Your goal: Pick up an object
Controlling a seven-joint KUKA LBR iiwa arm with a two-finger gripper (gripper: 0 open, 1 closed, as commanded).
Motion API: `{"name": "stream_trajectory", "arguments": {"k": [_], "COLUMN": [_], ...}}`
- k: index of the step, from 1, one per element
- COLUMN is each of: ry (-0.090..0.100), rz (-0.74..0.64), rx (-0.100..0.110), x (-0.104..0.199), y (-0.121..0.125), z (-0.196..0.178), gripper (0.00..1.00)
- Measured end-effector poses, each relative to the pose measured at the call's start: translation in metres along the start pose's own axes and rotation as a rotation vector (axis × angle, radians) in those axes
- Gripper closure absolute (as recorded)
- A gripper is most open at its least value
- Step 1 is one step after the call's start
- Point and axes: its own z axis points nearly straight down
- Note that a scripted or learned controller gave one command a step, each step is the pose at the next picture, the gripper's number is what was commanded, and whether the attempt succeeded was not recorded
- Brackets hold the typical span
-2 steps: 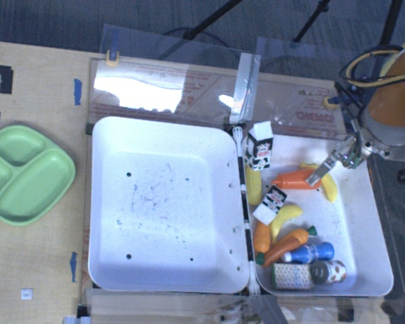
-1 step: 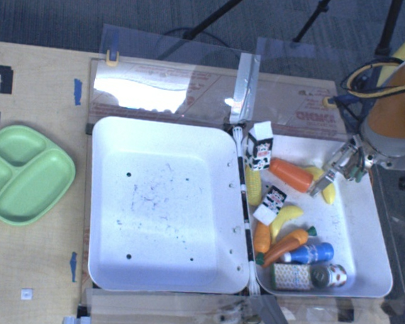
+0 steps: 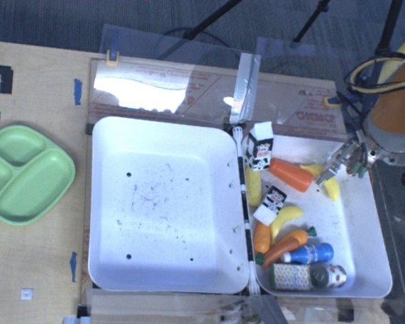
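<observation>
Camera view, from above: two white bins are seen side by side. The left bin (image 3: 163, 204) carries nothing; the right bin (image 3: 365, 245) carries roughly a dozen small items. The gripper (image 3: 341, 166) is poised low near the right bin's far edge, just beside an orange bottle (image 3: 292, 175); whether anything is gripped cannot be told. The approach step is judged in hand; a descent onto one item is called for next. Counted: one milk carton (image 3: 261, 146), one blue bottle (image 3: 309, 254), one can (image 3: 309, 276), one green divided plate (image 3: 19, 174) on the bench
</observation>
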Motion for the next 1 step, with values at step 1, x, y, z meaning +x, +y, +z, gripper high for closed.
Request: {"name": "stream_trajectory", "arguments": {"k": [1], "ry": [0.006], "rz": [0.17], "rx": [0.002], "x": [0.0547], "y": [0.024], "z": [-0.0894], "gripper": [1.0]}}
